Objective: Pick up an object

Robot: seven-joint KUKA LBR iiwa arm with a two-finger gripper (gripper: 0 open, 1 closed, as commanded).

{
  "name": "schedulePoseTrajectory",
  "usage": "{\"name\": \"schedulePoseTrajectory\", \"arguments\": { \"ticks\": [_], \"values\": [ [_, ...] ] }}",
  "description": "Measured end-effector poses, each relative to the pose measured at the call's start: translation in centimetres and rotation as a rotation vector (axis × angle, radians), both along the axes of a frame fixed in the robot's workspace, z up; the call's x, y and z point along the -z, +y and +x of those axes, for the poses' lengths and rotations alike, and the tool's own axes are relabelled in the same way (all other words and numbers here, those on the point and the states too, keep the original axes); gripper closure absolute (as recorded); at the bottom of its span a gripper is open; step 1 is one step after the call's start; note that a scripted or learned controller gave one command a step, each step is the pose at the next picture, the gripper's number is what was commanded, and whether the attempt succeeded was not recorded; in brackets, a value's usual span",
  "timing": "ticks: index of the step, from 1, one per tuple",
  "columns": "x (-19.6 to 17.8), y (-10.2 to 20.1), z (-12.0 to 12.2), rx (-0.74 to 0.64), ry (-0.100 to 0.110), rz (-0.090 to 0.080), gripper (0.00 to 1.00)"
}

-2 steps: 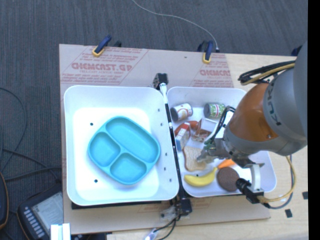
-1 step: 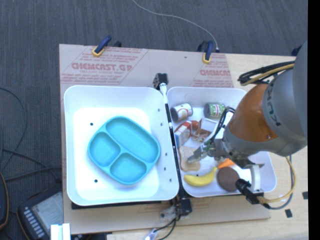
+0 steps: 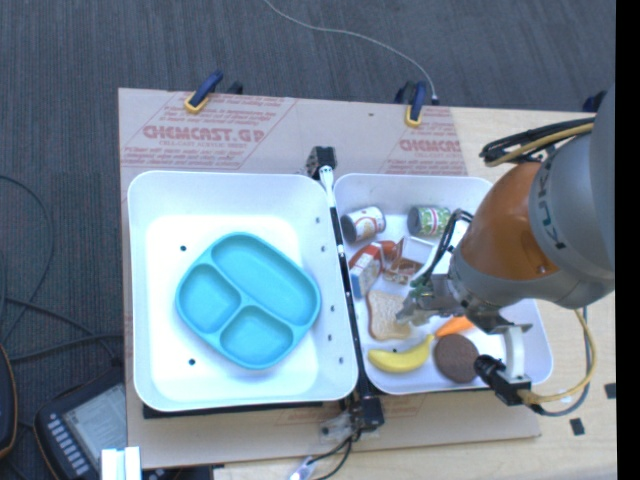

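Mostly hidden: the jaws (image 3: 418,306) sit low in the right bin (image 3: 537,363), just over the bread slice (image 3: 385,316), but the wrist blocks them and I cannot tell their state. Nothing visibly sits between them. Around them, all inside that bin: a yellow banana (image 3: 400,356) just below the bread, a brown round object (image 3: 456,357) right of the banana, an orange piece (image 3: 455,325) half covered by the wrist, possibly a carrot. Up from the bread, a red and white carton (image 3: 364,265), hard to read, plus a dark reddish item beside it, unclear. Two small cans lie near the far wall, one reddish (image 3: 364,223), one green (image 3: 430,220). The arm (image 3: 530,228) covers the bin's right part. Left bin (image 3: 150,198) holds a blue divided plate (image 3: 248,299). Both bins rest on the tabletop (image 3: 200,133).
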State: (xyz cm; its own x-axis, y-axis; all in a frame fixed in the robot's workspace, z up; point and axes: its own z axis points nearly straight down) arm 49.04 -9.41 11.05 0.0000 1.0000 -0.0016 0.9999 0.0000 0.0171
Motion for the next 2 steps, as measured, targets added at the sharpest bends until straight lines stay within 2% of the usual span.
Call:
{"name": "schedulePoseTrajectory", "arguments": {
  "ticks": [1,2],
  "values": [
    [0.01,0.01,0.00,0.000,0.000,0.000,0.00],
    [-0.94,0.02,0.02,0.000,0.001,0.000,1.00]
  ]
}}
